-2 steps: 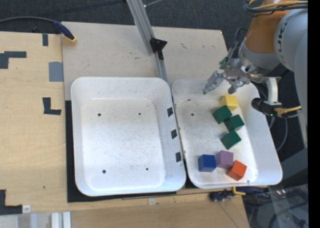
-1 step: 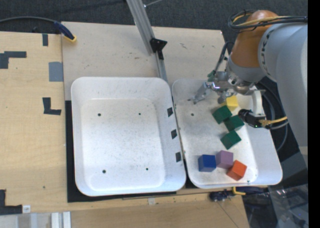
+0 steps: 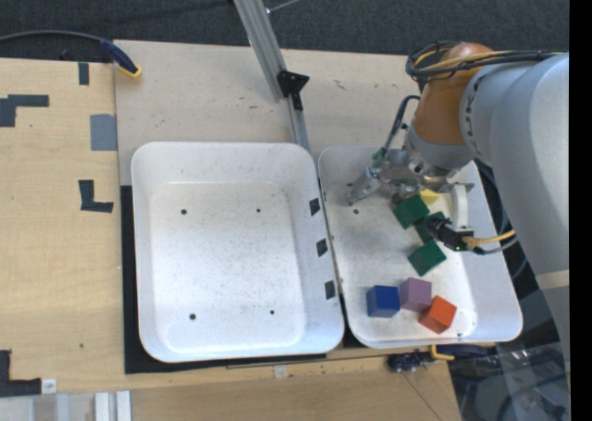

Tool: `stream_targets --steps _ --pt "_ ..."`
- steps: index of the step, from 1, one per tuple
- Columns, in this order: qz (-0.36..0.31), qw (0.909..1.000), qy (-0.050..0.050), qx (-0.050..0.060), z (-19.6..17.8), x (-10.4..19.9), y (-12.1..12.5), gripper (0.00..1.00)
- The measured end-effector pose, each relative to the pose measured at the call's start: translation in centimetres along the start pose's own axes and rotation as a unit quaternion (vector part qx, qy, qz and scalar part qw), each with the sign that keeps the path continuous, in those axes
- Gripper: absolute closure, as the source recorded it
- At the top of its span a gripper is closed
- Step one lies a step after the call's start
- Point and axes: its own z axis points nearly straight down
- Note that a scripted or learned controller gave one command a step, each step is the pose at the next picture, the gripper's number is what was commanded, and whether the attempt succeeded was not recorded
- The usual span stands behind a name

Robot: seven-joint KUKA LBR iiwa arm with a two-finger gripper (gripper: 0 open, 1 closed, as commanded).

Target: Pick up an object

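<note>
My gripper (image 3: 370,184) hangs low over the far part of the right bin (image 3: 370,243), below the orange-banded wrist. Just to its right lies a dark green block (image 3: 408,213), with a yellow block (image 3: 431,197) partly hidden behind it. A second green block (image 3: 426,257) lies a little nearer the front. At the bin's front sit a blue cube (image 3: 382,300), a purple cube (image 3: 416,293) and an orange cube (image 3: 438,314), close together. I see nothing held in the gripper.
The left bin (image 3: 153,225) stands beside the right one, sharing a rim with black clips (image 3: 321,245). A slanted metal pole (image 3: 264,30) crosses the back of the bench. The grey arm body (image 3: 527,151) covers the right bin's far right corner.
</note>
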Motion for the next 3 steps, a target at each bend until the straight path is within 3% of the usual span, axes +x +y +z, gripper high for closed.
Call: stream_targets --steps 1,3 --pt "-0.001 1.0000 0.000 -0.002 -1.3 0.1 0.1 1.00" --pt "0.000 1.0000 -0.001 -0.006 -13.7 -0.6 -0.4 1.00"
